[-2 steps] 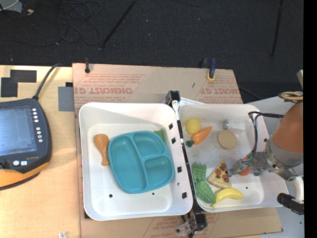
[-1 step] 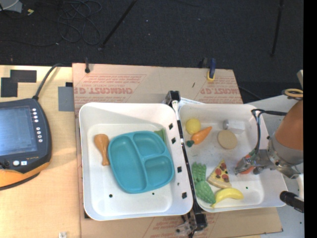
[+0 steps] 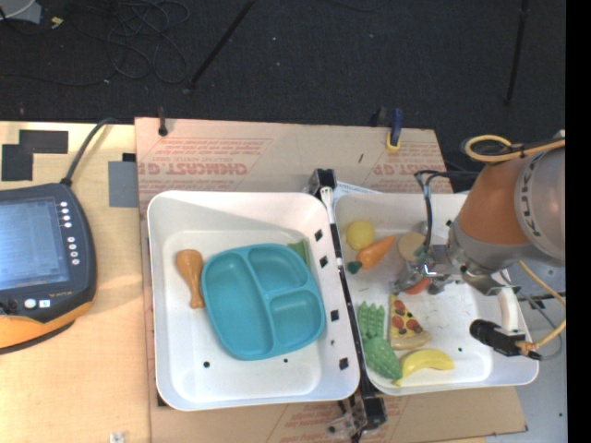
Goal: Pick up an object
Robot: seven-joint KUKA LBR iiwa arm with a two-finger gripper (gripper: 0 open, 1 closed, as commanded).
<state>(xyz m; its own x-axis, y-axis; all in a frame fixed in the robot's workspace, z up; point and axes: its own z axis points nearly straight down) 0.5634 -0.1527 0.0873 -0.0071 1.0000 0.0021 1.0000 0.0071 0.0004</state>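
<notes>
Tool low in right bin, over red piece beside pizza slice. Carrot and lemon lie just left.

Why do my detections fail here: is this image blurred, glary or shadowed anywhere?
Camera view: soft overall; the gripper is a dark, unclear cluster; the arm shades the right bin beneath it; the white left bin looks bright, near washed out; background above the bench is almost black.
</notes>
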